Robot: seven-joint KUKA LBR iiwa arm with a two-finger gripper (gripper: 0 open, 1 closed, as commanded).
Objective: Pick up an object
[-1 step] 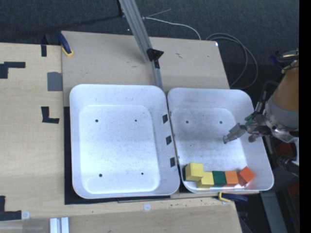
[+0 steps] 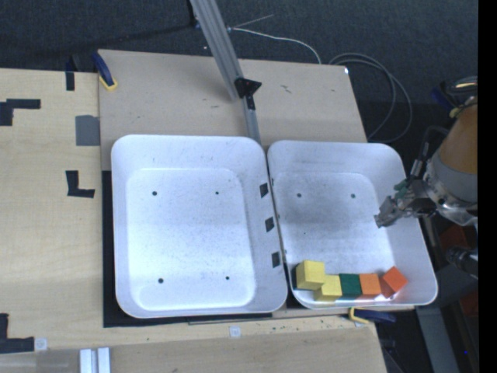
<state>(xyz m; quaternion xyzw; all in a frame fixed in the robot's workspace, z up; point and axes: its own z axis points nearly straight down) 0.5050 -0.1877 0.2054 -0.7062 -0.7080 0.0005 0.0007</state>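
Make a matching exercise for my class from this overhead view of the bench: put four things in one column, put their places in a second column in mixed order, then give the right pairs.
Things
1. orange-red block
2. dark green block
3. two-finger gripper
4. larger yellow block

Places
A. at the row's left end
B. over the right bin's right side, above the row
C. at the row's right end, near the bin's corner
D. in the middle of the row, between a yellow and an orange block

Pairs: 1-C, 2-D, 3-B, 4-A
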